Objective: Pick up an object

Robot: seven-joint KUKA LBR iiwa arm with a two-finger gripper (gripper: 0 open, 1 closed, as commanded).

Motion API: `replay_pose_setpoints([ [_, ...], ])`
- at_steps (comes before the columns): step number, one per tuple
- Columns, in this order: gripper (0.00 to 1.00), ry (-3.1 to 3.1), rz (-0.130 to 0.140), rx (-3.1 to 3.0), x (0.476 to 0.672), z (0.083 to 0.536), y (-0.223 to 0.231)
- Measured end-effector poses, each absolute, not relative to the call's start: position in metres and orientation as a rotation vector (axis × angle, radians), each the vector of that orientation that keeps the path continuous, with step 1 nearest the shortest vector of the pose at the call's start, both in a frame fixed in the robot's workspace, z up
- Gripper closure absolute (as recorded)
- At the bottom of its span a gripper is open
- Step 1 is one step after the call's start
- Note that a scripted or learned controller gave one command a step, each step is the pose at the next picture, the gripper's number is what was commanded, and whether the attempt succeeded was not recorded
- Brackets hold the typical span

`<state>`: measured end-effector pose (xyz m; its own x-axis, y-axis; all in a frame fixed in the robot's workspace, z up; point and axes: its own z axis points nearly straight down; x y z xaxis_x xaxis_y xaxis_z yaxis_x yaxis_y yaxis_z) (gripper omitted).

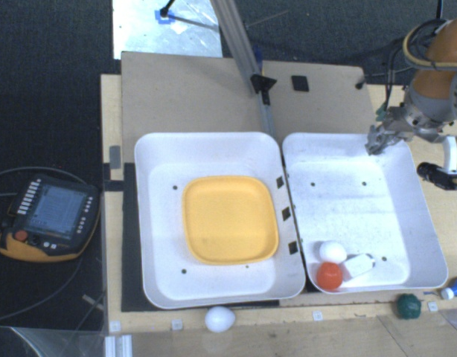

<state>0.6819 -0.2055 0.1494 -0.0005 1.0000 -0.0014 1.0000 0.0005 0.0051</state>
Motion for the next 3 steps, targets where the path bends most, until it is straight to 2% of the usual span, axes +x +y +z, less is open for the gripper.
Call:
replay_pose_setpoints([
  [2,1.0,2.22,0.004,2.217,0.685,0.241,-0.208],
  [3,1.0,2.225,0.003,2.216,0.684,0.25,-0.157],
])
